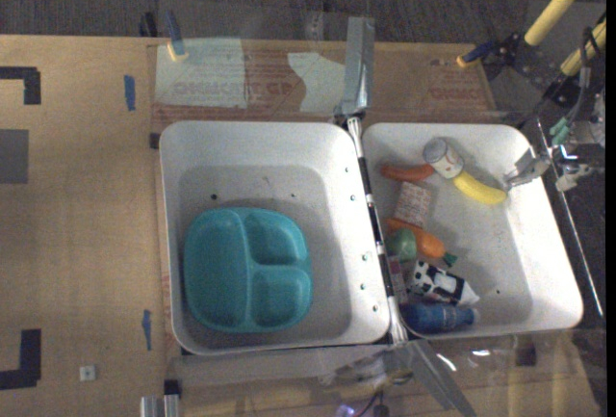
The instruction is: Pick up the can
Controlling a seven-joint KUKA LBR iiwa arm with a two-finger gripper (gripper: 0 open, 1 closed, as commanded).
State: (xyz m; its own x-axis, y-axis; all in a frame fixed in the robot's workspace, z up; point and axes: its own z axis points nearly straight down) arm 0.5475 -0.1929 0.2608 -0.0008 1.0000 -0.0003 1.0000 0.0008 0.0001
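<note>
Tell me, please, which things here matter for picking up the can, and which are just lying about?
For the job:
can, in the right bin
gripper

Lying about:
banana
carrot
blue bottle
cow-patterned toy
teal divided plate, in the left bin

Landmark: silver metal can (443, 157), far part of right white bin (539, 280). Yellow banana (478, 189) touching its right, orange carrot (406, 172) left; teal divided plastic tray (247, 268) in left white bin (183, 174).

- My gripper (527, 170) hangs over the right bin's far right corner, just inside its rim.
- My metal fingers (518, 176) point left and slightly down into the bin.
- My wrist and arm trail off toward the bench's right edge, mostly blurred.
</note>
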